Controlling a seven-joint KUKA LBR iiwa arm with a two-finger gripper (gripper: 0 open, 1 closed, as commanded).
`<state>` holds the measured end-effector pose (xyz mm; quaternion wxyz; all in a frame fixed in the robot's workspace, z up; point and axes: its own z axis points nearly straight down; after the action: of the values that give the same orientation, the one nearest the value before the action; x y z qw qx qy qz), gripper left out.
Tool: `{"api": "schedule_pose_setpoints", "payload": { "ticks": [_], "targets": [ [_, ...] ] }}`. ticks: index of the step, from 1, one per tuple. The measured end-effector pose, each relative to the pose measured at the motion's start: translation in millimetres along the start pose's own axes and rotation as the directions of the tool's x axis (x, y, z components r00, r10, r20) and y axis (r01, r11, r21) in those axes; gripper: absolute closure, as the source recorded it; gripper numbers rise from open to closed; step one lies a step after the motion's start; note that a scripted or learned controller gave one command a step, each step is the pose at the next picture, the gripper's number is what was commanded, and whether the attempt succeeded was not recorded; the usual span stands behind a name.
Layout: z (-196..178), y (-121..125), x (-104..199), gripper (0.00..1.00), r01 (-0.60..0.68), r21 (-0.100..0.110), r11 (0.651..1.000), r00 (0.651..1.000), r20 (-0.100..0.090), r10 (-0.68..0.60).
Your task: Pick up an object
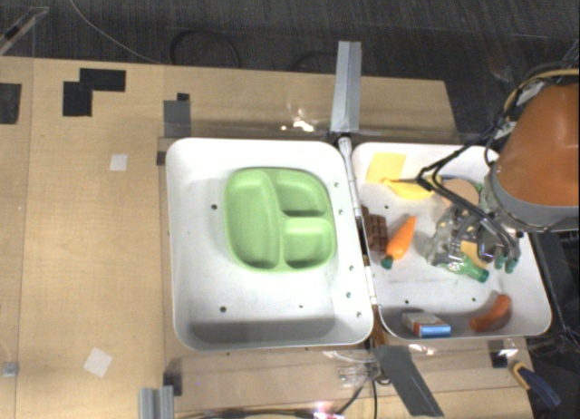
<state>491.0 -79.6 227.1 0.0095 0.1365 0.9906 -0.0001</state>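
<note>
Nearest us, the small blue-and-grey block [428, 326] looks light and rigid; we'd pinch its long sides. We cannot tell the end effector's [462, 243] state.

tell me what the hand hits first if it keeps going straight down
Probably the green-tipped item lying right under the hand in the right bin, though depth is hard to judge from this slanted view.

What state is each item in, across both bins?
Green divided tray: upright in left bin, compartments bare.
Carrot: lying in right bin, free.
Yellow block: flat at back.
Sausage: lying near front edge.
Blue-and-grey block: lying at front.
Hand: low over clutter, grip unclear.
</note>
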Motion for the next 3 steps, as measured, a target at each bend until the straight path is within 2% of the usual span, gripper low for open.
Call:
{"api": "schedule_pose_setpoints", "payload": {
  "ticks": [1,2,3],
  "targets": [
    [-14.1,52.8,-87.2,1.0,0.102,-0.002,0.995,0.995,-0.007,-0.102],
    [-34.0,2.3,-181.7,1.0,0.148,0.001,0.989,0.989,-0.006,-0.148],
    [45.4,-80.3,-185.0,1.0,0.386,-0.002,0.922,0.922,-0.011,-0.386]
  ]
}}
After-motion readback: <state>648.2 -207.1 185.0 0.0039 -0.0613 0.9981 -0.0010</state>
